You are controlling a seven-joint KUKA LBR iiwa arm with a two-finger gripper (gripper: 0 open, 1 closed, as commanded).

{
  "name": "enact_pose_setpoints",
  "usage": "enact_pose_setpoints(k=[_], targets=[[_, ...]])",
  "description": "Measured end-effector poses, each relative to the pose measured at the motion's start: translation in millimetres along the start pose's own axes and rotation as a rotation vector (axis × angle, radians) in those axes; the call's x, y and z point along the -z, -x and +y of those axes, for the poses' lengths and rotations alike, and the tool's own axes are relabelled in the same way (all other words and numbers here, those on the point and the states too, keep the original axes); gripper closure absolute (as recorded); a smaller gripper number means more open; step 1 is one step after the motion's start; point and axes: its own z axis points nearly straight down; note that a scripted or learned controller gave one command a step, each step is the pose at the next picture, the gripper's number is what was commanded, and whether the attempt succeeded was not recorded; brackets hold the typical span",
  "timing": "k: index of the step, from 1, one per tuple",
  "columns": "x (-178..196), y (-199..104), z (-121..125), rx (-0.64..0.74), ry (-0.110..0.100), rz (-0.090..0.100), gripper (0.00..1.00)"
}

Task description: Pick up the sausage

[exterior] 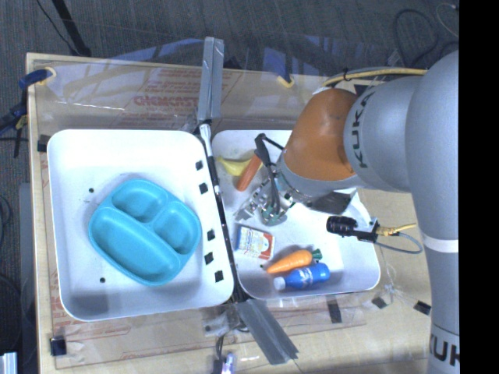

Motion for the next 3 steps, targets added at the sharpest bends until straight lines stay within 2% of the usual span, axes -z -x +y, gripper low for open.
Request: enact_pose_setpoints(k=[1,2,3], targets=[[111,54,-56,0.22,0.001,0.013,1.0],[-2,56,-39,0.383,0.001,0.022,1.0],[161,148,-6,0.169,0.0,0.014,1.0]])
